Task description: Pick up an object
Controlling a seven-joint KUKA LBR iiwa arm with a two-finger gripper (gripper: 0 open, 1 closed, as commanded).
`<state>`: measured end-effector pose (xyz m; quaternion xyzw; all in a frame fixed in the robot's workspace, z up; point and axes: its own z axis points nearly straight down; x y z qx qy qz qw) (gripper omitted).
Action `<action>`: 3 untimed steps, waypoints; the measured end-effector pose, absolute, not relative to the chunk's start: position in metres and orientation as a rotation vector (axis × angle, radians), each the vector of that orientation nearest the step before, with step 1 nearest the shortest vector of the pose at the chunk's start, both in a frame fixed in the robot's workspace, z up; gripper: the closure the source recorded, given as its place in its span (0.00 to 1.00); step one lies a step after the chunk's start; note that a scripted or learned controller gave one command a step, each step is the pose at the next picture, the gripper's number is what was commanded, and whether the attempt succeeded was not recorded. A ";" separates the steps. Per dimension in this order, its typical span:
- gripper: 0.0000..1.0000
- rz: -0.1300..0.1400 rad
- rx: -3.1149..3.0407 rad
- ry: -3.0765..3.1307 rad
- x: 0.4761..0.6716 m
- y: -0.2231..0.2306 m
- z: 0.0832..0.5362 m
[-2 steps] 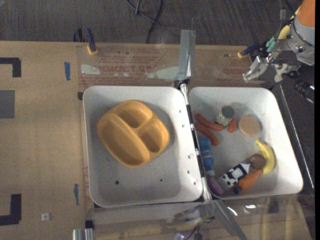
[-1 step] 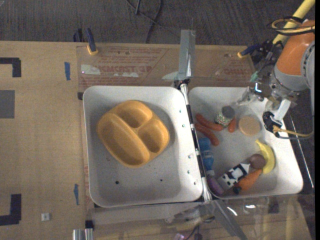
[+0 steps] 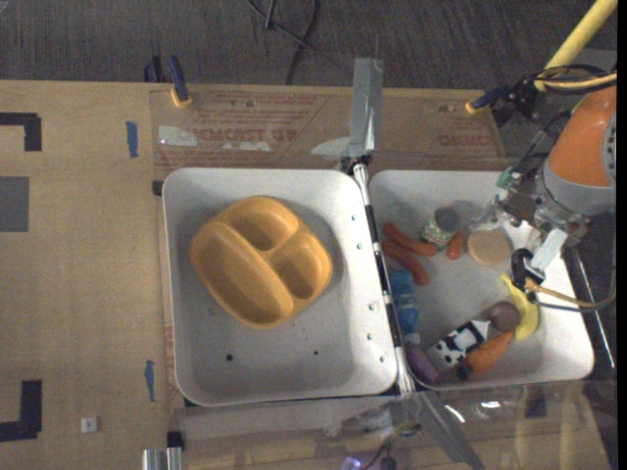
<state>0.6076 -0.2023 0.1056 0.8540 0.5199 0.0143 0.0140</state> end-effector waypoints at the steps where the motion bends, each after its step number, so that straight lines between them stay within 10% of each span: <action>1: 0.00 0.035 2.671 1.603 0.635 -0.196 0.104; 2: 0.00 0.012 2.672 1.658 0.671 -0.208 0.108; 3: 0.00 0.043 2.491 1.868 0.634 -0.205 0.105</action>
